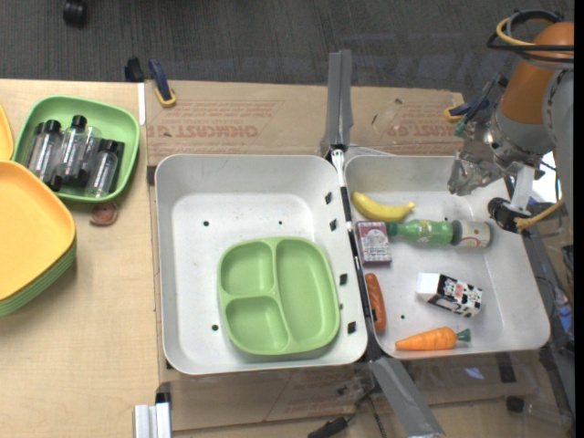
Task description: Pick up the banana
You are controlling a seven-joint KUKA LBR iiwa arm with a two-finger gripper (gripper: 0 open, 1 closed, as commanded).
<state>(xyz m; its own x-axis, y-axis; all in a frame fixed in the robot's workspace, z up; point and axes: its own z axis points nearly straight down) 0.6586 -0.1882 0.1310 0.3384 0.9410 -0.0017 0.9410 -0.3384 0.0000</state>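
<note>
The yellow banana (383,208) lies in the right bin (511,336), near its far left corner, curved with its ends pointing up. My gripper (464,181) hangs over the far right part of the same bin, about a hand's width to the right of the banana and apart from it. Nothing is seen held in it. The grey arm with its orange band (529,89) comes in from the upper right.
A green bottle (429,233) lies just in front of the banana, and a red box (373,243) sits beside it. A sausage (375,301), a black-and-white carton (451,292) and a carrot (429,339) lie nearer. The left bin holds a green divided plate (278,295).
</note>
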